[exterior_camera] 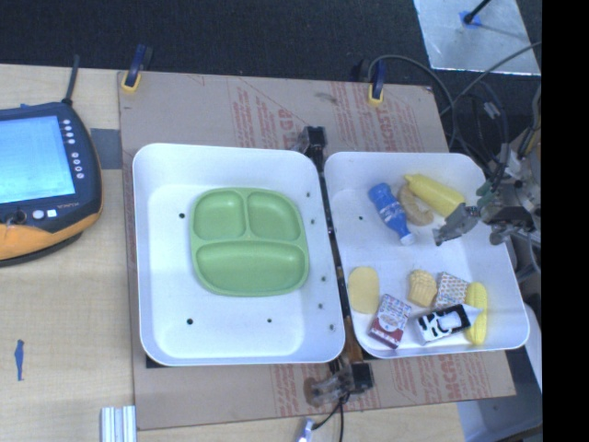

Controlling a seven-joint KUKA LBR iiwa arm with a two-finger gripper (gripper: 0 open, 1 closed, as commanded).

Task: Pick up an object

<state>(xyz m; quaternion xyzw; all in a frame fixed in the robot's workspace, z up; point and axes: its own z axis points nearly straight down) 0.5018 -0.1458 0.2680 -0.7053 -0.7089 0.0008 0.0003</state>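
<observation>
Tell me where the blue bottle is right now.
The blue bottle lies in the right bin, toward its far side, just left of the yellow bottle and the gripper.

Both white bins [147, 247] look like smooth, slightly glossy plastic. The green divided plate [248, 242] at frame centre is matt plastic. Beneath them lies brown printed cardboard [267, 109] on a pale wood-grain bench [55, 339]. The blue bottle [390, 212], right of centre, appears to be shiny plastic.
</observation>
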